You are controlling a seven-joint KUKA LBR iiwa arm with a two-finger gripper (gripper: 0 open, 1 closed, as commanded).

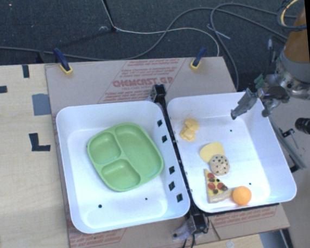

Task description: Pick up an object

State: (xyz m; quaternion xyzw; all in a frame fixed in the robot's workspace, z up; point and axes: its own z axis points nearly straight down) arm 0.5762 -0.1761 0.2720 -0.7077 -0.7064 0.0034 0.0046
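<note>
- Nearest us, along the front of the right bin (270,188), we see an orange ball (241,195) just beside a pizza slice toy (215,187); both lie free on the white floor
- Just behind them a chocolate-chip cookie (220,164) touches a pale yellow piece (210,151); further back, near the divider, sits a small yellow chunk (189,129)
- In the left bin (73,156) a green divided tray (125,156) lies tilted, well apart from the toys
- Farthest, at the right bin's back right corner, we find the gripper (248,105) above the rim; its two fingers look spread, with nothing between them
- We judge the pick not yet begun: this is the approach; any of the toys could serve as the object
- The next move calls for travelling inward over one toy, then descending with the fingers straddling it; the crowded cookie and pizza slice toy may prove harder than the lone yellow chunk
</note>
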